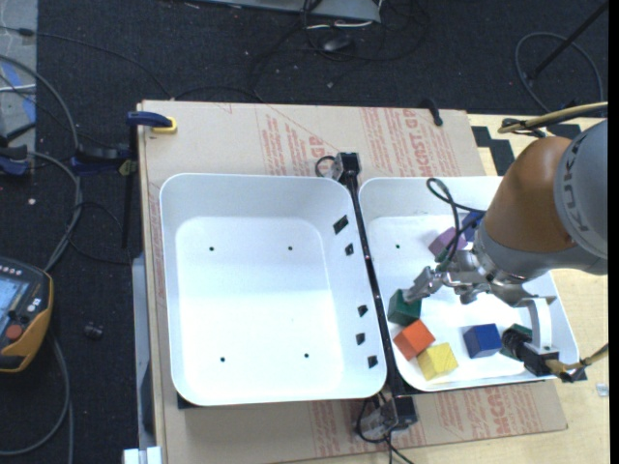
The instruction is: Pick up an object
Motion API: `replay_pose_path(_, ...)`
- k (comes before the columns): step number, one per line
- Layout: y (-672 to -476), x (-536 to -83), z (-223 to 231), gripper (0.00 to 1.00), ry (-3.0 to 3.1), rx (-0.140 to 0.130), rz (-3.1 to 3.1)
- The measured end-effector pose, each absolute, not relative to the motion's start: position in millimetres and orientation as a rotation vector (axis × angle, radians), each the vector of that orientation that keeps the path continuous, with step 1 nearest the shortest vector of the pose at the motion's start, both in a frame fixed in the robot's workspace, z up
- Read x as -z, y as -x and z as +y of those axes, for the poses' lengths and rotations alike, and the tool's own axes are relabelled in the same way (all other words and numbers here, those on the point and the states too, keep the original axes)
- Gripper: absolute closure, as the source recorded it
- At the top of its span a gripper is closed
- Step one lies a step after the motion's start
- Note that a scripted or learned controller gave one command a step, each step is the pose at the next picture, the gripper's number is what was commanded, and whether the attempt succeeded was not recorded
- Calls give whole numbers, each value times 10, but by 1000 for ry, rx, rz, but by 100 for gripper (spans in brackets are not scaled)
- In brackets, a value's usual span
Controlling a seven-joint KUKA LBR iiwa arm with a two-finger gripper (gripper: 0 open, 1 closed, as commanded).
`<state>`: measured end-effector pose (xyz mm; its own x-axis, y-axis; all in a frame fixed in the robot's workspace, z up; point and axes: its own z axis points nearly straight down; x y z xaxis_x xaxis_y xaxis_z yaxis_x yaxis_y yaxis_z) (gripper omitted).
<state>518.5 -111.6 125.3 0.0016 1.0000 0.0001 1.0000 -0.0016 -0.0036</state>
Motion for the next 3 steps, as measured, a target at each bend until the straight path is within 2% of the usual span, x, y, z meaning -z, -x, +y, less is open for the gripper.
replay_pose_path(1,-5887,-1054,-1464,0,2222,-1,-2221)
replay_pose_path(2,-6327,-904,-1604,0,2225,2,-2225)
replay_pose_path(3,-6327,-1009,-1596,100,2224,3,-2225)
